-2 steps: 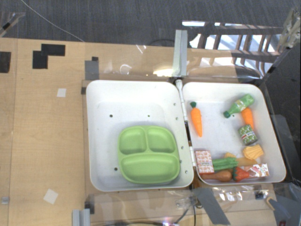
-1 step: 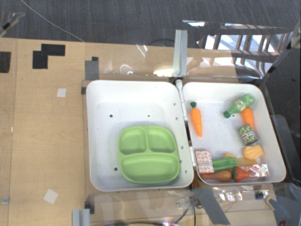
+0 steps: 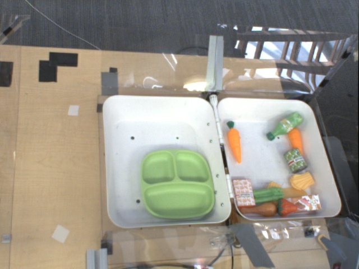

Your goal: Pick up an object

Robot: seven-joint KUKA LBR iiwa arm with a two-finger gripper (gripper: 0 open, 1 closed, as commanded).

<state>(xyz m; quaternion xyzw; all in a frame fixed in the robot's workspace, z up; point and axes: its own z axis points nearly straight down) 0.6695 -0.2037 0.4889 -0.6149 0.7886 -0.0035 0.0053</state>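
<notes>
Pincer state: we cannot tell, released or clenched, and nothing is lifted yet.

Candidates all sit in the right bin [image 3: 269,106]. A carrot [image 3: 234,144] lies alone near that bin's left edge, leaf end toward the far side, well apart from everything else. A green bottle [image 3: 284,125] lies tilted toward the far right corner, touching a second orange piece [image 3: 295,140], with a small can [image 3: 295,160] just below it. Along the near edge there is a crowded row: a red-and-white box [image 3: 243,192], a green vegetable [image 3: 268,194], a brown sausage-like piece [image 3: 262,209] and a clear packet [image 3: 308,203], all touching or nearly so.

We judge the lone carrot the best pick. Come straight down over its thick middle, close across the short width, and keep clear of the divider between the bins. The near-edge cluster risks a double grab or a slip.

The left bin [image 3: 129,116] holds a green divided plate [image 3: 177,184] toward its near right corner.

Both bins rest on a pale wooden bench [image 3: 50,172] with black square marks [image 3: 56,65] at its far left. Dark carpet [image 3: 123,10] lies beyond, with a metal frame [image 3: 291,46] at the far right.
</notes>
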